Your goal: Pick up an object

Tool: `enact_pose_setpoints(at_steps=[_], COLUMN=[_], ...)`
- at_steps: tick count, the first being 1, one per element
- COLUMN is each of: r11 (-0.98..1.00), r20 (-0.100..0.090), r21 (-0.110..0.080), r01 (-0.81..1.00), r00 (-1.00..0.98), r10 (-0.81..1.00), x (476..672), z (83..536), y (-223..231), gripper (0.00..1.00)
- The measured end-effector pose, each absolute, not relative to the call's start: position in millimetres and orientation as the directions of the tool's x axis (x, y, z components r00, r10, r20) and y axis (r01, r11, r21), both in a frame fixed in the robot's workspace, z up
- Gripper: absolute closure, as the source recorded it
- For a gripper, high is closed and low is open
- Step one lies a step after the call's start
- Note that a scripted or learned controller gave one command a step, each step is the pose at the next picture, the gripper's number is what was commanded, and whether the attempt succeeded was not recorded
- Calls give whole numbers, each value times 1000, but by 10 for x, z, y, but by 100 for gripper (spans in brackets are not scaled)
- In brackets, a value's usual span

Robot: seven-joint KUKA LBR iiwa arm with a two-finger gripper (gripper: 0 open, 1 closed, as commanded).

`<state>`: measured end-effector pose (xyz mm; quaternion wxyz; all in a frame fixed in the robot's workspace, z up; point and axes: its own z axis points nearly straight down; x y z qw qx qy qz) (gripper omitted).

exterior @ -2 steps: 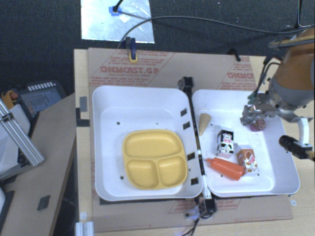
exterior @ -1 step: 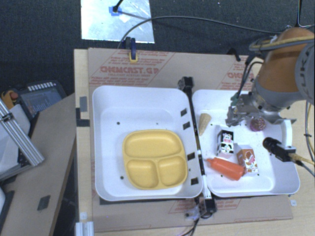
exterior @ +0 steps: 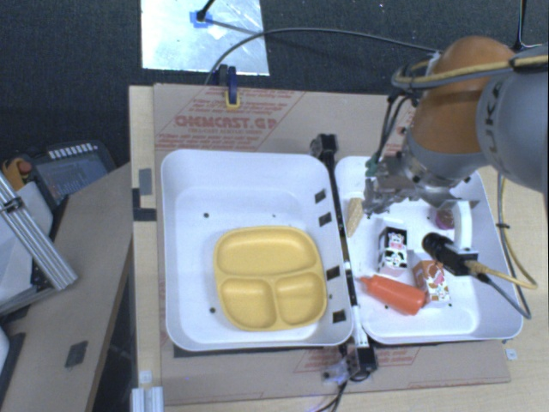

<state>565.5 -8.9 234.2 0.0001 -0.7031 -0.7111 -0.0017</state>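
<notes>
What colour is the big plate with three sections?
The plate is yellow, clear in the camera view, in the left bin.

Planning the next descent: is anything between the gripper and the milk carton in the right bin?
Nothing visible. The gripper hangs above the right bin's upper left; the milk carton lies just below it, with bare bin floor between.

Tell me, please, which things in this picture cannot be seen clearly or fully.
- Tool: in the camera view it is dark and small under the arm's wrist, so its state is not readable.
- Back part of the right bin: hidden by the arm.
- Small purple item: partly hidden by the arm, too small to identify.
- Cone-shaped object by the divider: blurred, its kind is unclear.
- Print on the cow-pattern carton: too small to read.
</notes>
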Motion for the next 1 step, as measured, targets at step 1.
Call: enact_pose_setpoints(at_steps=[1], r11=[10], r20=[2], r21=[0], r01=[1000], r00=[-10], r10=[1000], x=[5562], z=[2306], y=[451], gripper=[100])
